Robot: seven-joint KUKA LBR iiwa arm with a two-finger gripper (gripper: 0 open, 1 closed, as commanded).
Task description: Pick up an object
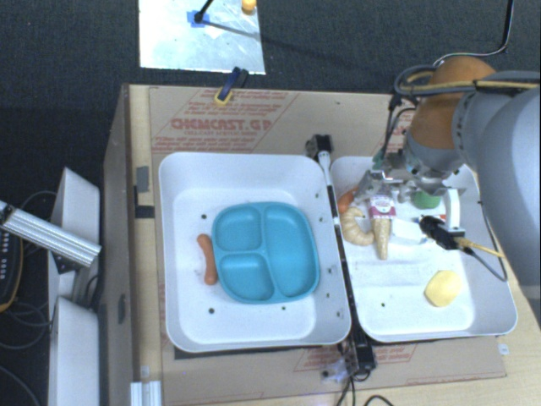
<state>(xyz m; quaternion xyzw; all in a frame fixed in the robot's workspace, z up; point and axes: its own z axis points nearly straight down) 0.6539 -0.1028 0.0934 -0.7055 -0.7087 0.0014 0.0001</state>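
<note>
Yellow lump (442, 288) near right bin (423, 335) front rim, hand (387, 189) near cone (382, 237)

From where I stand there are two white bins side by side on the tabletop (245, 112): one left bin (182, 197) and one right bin (483, 315). In the left one I count two things: one blue plate (264, 252), split into three compartments, and one orange-brown sausage (207, 260). In the right one I can make out five: one pale croissant-shaped piece (355, 227), one ice-cream cone (382, 240), one yellow lump (442, 288), one small orange piece (345, 200) and one green thing (428, 200), partly hidden. Beyond the bins lies one silvery sheet (169, 24) with one little yellow ball (248, 4) on it.
</note>
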